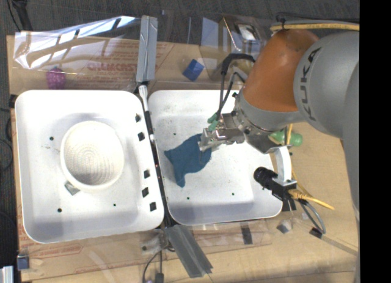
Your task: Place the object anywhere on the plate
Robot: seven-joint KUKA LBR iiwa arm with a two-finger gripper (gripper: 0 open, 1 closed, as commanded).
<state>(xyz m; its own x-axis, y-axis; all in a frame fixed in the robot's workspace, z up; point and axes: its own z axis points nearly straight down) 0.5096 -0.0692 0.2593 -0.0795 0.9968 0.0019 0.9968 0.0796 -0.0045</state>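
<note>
A white round plate (pixel 91 153) lies in the left bin (pixel 36 214). A floppy dark blue object (pixel 186 161) lies on the floor of the right bin (pixel 201 211), left of centre. My gripper (pixel 209 141) is low over the blue object's upper right corner, at or just above it. The arm's grey and orange wrist hides the bin's right part.
A small grey piece (pixel 71 187) rests by the plate's lower left rim. Behind the bins, on the cardboard, sit a blue cube (pixel 194 69) and a purple item (pixel 56 79). A green item (pixel 294 137) shows past the right bin's right wall.
</note>
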